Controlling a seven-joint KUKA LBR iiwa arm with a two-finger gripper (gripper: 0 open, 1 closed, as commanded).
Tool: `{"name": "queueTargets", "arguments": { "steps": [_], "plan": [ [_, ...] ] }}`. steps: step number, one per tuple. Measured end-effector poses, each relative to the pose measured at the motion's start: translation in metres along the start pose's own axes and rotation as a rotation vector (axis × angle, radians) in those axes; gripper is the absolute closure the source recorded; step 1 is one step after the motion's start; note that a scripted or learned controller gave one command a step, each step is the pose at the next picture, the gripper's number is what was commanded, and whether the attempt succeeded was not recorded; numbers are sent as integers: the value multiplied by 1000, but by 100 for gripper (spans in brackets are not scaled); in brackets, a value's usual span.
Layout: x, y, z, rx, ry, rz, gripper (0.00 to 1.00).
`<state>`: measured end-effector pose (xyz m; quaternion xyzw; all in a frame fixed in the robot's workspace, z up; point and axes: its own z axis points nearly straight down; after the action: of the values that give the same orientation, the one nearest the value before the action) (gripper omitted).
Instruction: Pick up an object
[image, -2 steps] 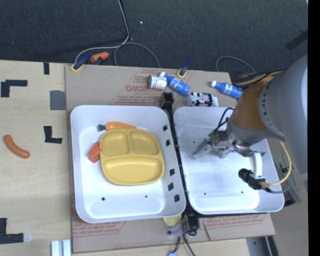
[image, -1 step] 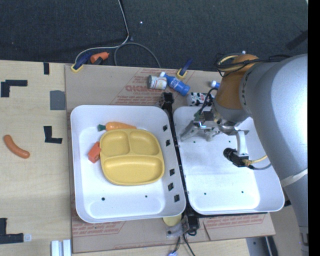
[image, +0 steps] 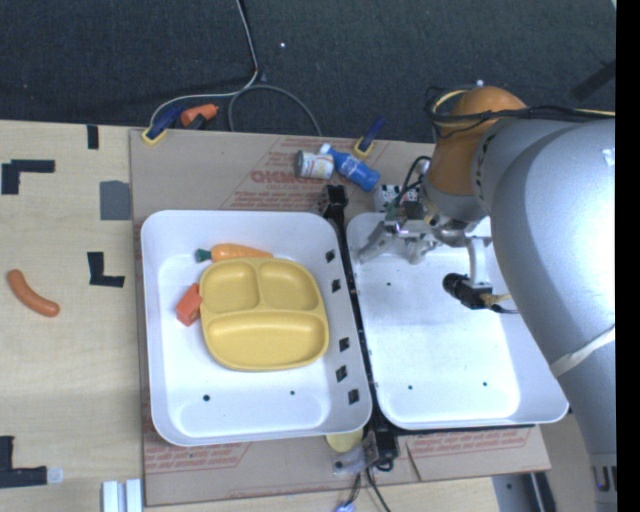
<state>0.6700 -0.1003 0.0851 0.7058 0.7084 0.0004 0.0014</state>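
Observation:
A yellow divided plate (image: 265, 312) lies in the left bin (image: 170, 400). An orange carrot with a green top (image: 240, 252) rests along the plate's far edge, and a small orange piece (image: 189, 304) sits against its left side. My gripper (image: 395, 245) hangs over the far left corner of the right bin (image: 450, 390), close to the wall between the bins. Its two grey fingers (image: 373, 243) stand spread, open, with nothing between them. The gripper is well clear of the plate and the carrot.
An orange sausage shape (image: 33, 293) lies on the bench far left, outside the bins. Blue and white clamps (image: 338, 165) and an orange clamp (image: 198, 114) sit behind the bins. The grey arm (image: 560, 230) covers the right bin's right side.

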Motion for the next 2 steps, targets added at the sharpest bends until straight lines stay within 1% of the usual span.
{"name": "queueTargets", "arguments": {
  "steps": [1,2],
  "plan": [
    [-1,-1,-11,0,-3,0,100],
    [58,-61,-103,3,3,0,100]
  ]
}}
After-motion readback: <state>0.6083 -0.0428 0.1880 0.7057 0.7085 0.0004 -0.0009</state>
